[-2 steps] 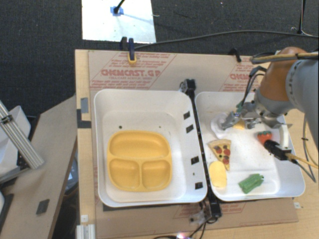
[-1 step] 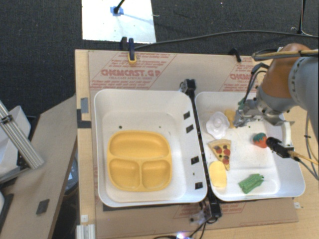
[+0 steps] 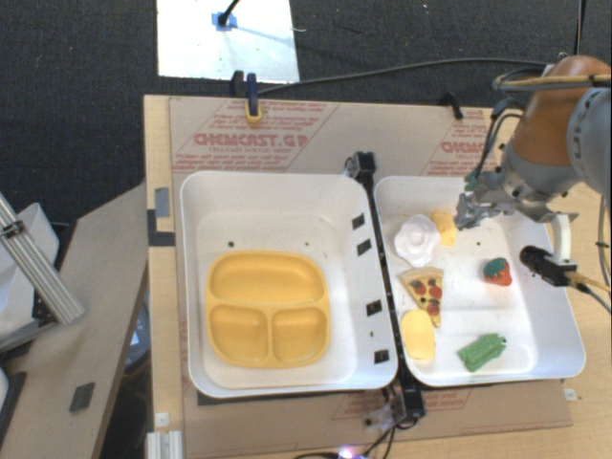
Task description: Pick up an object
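The right bin [image 3: 550,352] holds several toy foods: a white ruffled piece [image 3: 417,240], a small yellow block [image 3: 444,226], a pizza slice [image 3: 426,292], a pale yellow oval [image 3: 418,336], a green piece [image 3: 481,351] and a red strawberry-like piece [image 3: 496,272]. My gripper [image 3: 466,216] hangs over the back of this bin, just right of the yellow block and above the bin floor. Nothing shows between its tips.
The left bin [image 3: 201,204] carries a yellow three-compartment tray [image 3: 269,307]. A black bracket [image 3: 543,265] sticks in over the right bin's right side. Clips sit along the divider [image 3: 375,285] between the bins. Cables cross the cardboard behind.
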`<state>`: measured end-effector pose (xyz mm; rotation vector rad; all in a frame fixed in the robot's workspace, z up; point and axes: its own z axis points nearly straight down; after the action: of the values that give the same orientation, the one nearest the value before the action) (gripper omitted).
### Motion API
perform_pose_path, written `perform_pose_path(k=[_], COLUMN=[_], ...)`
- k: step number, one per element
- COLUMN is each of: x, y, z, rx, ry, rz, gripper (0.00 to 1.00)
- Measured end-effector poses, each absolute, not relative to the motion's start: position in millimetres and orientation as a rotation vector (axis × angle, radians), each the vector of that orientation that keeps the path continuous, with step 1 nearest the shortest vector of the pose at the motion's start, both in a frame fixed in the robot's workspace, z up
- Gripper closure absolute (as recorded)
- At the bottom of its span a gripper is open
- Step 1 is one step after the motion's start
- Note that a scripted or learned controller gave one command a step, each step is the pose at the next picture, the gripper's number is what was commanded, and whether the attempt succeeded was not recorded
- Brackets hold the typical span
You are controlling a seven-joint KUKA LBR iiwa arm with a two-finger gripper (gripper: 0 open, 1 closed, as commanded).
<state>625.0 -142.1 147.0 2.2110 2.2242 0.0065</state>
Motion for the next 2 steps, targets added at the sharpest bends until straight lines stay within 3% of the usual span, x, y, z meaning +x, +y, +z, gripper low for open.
perform_pose_path(k=[1,2], x=[625.2,626.4], y=[-135.5,-135.5], z=[208.9,237.1], rx=[2.211,2.212], ry=[2.225,2.226], rz=[0.005,0.004], gripper=[1.00,1.00])
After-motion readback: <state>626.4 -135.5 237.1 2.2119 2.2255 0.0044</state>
